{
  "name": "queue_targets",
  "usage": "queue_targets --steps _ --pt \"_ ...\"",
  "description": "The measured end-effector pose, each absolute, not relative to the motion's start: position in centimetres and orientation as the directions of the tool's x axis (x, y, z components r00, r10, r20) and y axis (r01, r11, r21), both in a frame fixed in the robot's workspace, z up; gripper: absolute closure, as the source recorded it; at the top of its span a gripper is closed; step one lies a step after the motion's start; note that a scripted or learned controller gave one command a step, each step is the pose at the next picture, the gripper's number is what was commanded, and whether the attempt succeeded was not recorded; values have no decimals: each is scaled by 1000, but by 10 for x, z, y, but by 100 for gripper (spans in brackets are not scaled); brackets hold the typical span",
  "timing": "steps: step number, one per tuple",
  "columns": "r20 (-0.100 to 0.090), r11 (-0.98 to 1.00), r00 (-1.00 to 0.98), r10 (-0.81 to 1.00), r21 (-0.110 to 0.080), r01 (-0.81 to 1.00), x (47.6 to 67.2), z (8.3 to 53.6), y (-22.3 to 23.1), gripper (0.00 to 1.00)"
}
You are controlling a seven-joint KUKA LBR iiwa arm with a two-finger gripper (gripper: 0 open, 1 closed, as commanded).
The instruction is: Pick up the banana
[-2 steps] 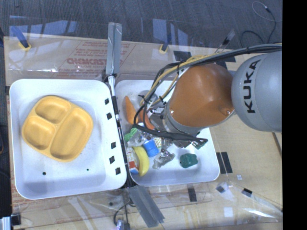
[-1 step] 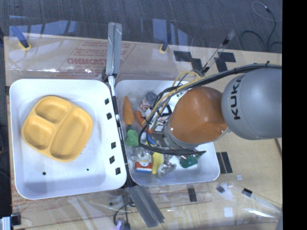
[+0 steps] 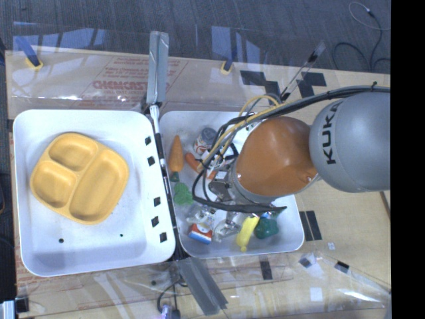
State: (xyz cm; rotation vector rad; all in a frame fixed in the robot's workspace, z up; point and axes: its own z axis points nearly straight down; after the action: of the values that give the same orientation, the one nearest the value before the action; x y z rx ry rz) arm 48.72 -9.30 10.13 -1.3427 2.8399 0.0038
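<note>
1. Bench [image 3: 345,258] bears 2 white bins; left bin [image 3: 40,244] holds a yellow tray [image 3: 80,177].
2. You see the banana [image 3: 246,232] in the right bin [image 3: 292,234], near its front edge.
3. Gripper [image 3: 222,221] sits beside it; finger state undeterminable.

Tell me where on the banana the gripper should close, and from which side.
Probably across the banana's middle, coming straight down. It lies flat near the right bin's front wall, running top right to bottom left, so the fingers would close across its narrow width. The green toy crowds its right side.
</note>
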Motion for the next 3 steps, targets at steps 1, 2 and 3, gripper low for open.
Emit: queue_targets --steps 1,2,3 --pt "-2 695 -695 -719 -2 -719 513 93 -167 100" --pt "-1 695 -695 -719 0 -719 512 92 -167 0" --pt "-2 437 -437 -899 1 -899 488 92 -184 0"
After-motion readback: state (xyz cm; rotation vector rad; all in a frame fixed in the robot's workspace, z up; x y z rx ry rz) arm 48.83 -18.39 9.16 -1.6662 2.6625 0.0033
